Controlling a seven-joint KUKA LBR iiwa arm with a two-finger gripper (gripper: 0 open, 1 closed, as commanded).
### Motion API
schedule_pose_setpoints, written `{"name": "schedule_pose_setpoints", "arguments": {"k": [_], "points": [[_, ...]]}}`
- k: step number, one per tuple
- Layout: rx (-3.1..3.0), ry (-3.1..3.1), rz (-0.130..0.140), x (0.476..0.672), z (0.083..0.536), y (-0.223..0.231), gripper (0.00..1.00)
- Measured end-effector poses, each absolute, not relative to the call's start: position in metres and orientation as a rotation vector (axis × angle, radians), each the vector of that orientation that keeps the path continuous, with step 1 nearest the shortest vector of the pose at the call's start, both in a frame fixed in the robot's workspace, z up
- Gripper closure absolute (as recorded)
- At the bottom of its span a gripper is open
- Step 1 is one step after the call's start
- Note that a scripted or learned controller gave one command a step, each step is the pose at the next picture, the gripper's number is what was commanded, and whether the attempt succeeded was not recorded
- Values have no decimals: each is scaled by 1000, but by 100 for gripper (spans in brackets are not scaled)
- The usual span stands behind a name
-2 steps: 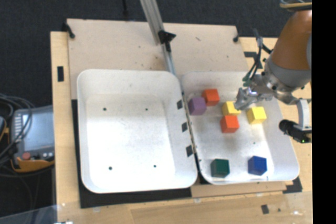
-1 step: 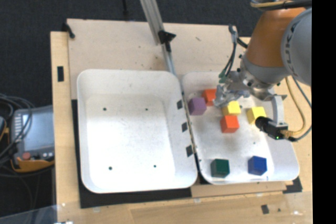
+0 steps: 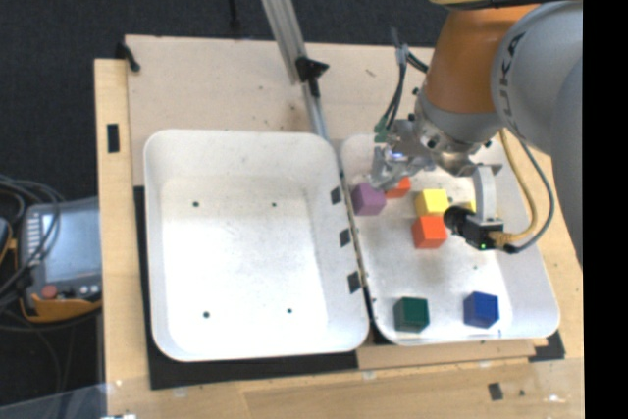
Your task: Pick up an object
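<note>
Down at the near rim of the right bin sit a green cube and a blue cube, side by side and well apart from the action. Farther up that same bin, a yellow cube and an orange cube are touching, one just behind the other. And the gripper hangs low over the purple cube, which lies tight against the bin's left wall; my read is that's the target, awkward because the wall crowds one side. Whether those fingers are spread or closed, I cannot tell from this angle. A small orange piece peeks out just beside the purple one. Over on the left bin, nothing is being worked.
</note>
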State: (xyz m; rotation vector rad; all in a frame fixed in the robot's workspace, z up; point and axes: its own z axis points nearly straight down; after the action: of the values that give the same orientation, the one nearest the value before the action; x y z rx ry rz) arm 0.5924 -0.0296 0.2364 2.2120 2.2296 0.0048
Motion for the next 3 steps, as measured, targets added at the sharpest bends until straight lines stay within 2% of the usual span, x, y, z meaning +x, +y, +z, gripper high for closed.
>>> {"name": "schedule_pose_setpoints", "arguments": {"k": [1,2,3], "points": [[2213,2229,4,609,234,19,100],[2214,2228,2,615,227,67,100],[2214,2228,4,615,246,98,100]]}}
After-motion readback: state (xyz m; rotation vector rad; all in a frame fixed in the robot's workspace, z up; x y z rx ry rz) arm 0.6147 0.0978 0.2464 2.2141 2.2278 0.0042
